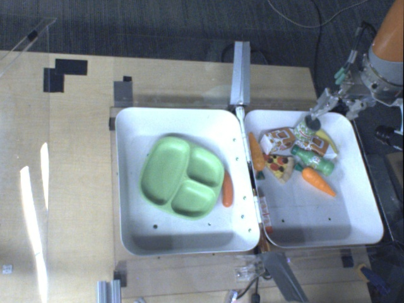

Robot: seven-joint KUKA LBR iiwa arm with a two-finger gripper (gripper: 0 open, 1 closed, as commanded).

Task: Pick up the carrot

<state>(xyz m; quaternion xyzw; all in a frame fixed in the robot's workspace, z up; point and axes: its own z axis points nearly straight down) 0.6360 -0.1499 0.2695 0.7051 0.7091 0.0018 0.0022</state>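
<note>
- Gripper hangs over the far edge of the right bin, arm reaching in from the right; the fingers look slightly parted with nothing between them, tips just above a clutter pile.
- Carrots: three orange pieces in sight. One carrot lies bare on the right bin floor, just nearer than the pile, tapered and pointing to the near right corner. A second carrot leans along the right bin's left wall. A third carrot rests in the left bin, touching the right edge of the green tray.
- Risk, as a judgement: fingers sit over the pile, not over any carrot, so a straight descent would likely land on the green bottle or the snack packets instead.
- Risk: the carrot at the wall has little room for a finger on the wall side; a grasp there could jam or skid.
- Risk: tapered, smooth, rounded bodies tend to squirt out of a two-finger pinch, more so near the thin end.
- Materials: bins are smooth white plastic, shallow, rounded corners. Tray is matte green, three moulded compartments. Packets look glossy, printed, crumpled. Bottle is cylindrical and could roll if nudged.
</note>
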